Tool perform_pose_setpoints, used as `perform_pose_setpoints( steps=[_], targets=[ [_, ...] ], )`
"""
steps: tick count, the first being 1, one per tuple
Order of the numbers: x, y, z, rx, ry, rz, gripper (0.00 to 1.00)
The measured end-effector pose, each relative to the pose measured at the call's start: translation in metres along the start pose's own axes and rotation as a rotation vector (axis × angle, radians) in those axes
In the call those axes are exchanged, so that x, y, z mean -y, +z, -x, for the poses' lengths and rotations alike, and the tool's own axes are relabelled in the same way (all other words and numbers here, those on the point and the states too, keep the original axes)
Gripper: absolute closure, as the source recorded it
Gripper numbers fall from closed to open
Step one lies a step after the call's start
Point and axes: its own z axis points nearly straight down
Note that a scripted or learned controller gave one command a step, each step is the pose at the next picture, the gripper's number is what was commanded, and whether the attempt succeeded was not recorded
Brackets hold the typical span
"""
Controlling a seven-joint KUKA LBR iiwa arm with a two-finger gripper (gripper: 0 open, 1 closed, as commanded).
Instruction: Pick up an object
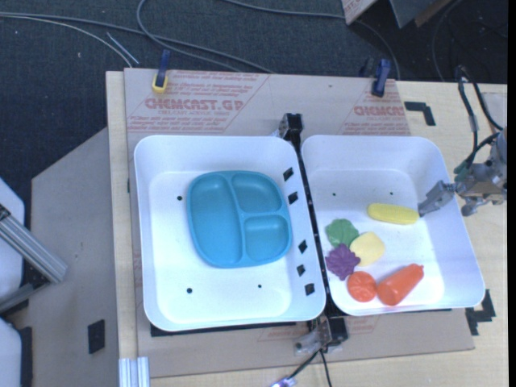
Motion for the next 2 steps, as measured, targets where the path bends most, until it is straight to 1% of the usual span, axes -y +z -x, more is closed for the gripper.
perform_pose_setpoints(
  steps=[1,2],
  targets=[
    [-0.003,-0.007,-0.001,0.003,-0.004,0.012,0.0],
    [-0.002,0.039,0.007,0.001,-0.003,0.008,0.0]
  ],
)
